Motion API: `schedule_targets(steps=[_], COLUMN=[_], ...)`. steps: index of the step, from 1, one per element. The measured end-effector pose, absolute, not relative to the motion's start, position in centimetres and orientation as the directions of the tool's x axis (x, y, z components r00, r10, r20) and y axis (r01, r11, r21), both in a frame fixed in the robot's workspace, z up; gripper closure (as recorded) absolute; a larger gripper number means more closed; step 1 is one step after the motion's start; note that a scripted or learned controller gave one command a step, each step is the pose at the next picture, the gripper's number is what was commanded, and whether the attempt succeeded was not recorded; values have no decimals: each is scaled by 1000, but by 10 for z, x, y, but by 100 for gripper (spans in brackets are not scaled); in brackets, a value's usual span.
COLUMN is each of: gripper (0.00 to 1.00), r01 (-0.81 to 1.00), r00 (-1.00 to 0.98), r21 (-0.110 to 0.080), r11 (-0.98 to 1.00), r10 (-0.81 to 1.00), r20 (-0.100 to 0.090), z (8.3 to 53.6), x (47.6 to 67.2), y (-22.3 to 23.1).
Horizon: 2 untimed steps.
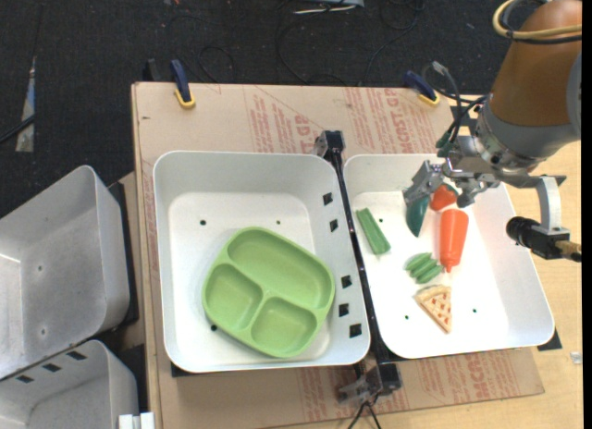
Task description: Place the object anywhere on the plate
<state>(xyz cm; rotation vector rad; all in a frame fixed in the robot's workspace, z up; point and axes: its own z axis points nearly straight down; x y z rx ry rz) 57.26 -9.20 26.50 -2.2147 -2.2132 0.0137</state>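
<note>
A light green plate (268, 291) with three compartments lies in the left bin (171, 233). An orange carrot (453, 238) lies in the right bin (518, 325), pointing toward the front. My gripper (444, 189) hangs low over the carrot's reddish upper end, open, with a finger on each side of that end. The carrot rests on the bin floor. A dark teal piece (415, 214) sits just left of the carrot, under the left finger.
The right bin also holds a long green strip (374, 230), a green pod (424, 267) and a pizza slice toy (436, 307). A black divider (350, 233) runs between the bins. Another white bin (55, 251) stands off the bench at left.
</note>
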Motion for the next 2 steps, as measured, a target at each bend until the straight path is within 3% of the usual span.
schedule_targets(steps=[1,2], gripper=[0,0], r01=[1000,1000], r00=[-1,1], r21=[0,-6], r11=[1,-1], r10=[1000,1000], r20=[0,0], z=[272,208], x=[575,576], y=[-92,-89])
